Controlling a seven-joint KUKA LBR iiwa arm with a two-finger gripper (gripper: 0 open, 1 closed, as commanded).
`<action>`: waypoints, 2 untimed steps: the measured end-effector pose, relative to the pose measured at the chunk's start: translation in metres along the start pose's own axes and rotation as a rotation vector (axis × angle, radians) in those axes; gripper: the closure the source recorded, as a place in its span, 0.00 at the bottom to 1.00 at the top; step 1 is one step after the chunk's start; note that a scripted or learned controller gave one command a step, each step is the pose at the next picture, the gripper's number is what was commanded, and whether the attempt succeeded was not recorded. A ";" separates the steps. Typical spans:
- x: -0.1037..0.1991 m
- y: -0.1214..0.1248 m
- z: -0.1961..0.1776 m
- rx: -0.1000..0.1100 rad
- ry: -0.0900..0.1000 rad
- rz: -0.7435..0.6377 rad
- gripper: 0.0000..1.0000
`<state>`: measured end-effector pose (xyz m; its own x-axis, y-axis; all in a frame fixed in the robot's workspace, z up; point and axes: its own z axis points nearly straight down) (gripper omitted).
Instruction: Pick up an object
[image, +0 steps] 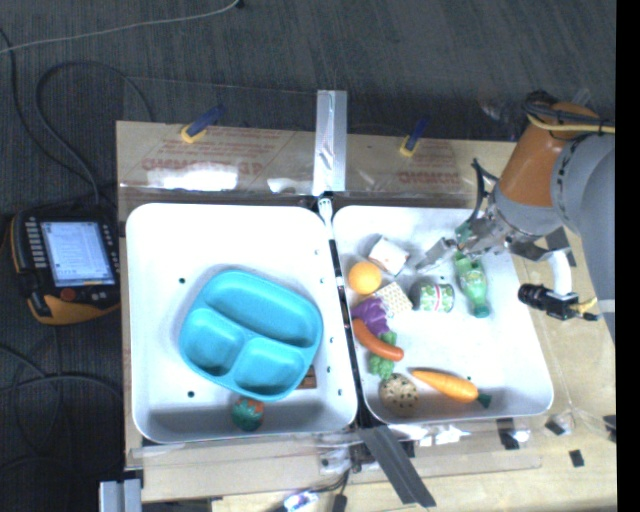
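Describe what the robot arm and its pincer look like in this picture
The arm is a thick, rounded grey casing with an orange band above the wrist. Below the band, the wrist narrows into darker grey hardware. The pincer is small and slender, in metallic grey with dark parts. A thin dark cable loops near the top of the orange band.

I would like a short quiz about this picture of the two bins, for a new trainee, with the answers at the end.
1. True or false: the blue divided tray lies in the left bin.
2. Which thing lies nearest the front wall of the right bin? A) orange ball B) carrot C) green bottle
3. Fill in: the gripper is over the ____ bin.

Key: 1 true; 2 B; 3 right.
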<state>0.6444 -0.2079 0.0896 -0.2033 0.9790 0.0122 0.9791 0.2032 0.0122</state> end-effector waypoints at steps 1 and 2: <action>0.003 -0.024 -0.005 0.003 -0.003 -0.046 0.00; -0.001 -0.025 -0.013 0.003 -0.014 -0.042 1.00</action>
<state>0.6196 -0.2141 0.1020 -0.2446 0.9696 -0.0024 0.9696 0.2446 0.0091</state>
